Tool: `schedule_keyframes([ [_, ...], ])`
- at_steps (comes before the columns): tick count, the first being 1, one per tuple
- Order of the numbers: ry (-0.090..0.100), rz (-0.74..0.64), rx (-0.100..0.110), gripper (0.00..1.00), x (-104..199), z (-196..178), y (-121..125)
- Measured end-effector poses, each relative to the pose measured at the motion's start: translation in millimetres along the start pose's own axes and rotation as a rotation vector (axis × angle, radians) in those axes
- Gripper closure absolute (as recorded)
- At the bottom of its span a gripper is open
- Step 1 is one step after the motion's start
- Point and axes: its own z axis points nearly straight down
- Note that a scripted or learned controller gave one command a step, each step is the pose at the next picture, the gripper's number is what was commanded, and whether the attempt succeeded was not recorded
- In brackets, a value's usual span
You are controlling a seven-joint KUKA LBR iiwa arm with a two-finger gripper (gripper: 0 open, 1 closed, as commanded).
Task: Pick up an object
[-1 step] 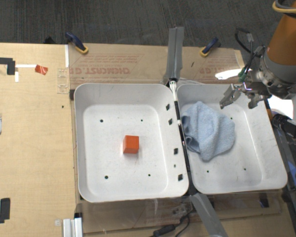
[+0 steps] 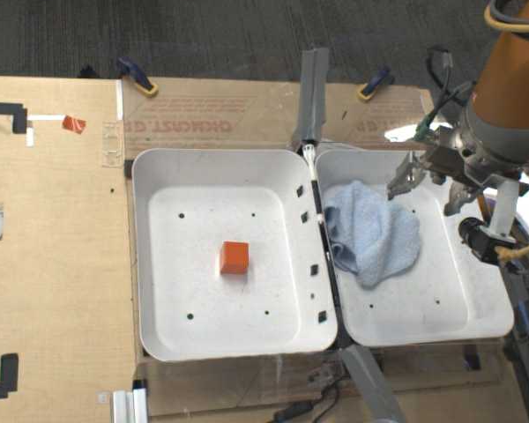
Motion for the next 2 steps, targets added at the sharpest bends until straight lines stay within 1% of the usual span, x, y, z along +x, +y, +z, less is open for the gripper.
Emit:
schedule_keyframes([
  [1,0.0,0.233,0.002,0.0,-2.5,9.8,-50.2],
  [2,-0.001,0.336,0.001,0.0,15.2,-16.6,-55.6],
])
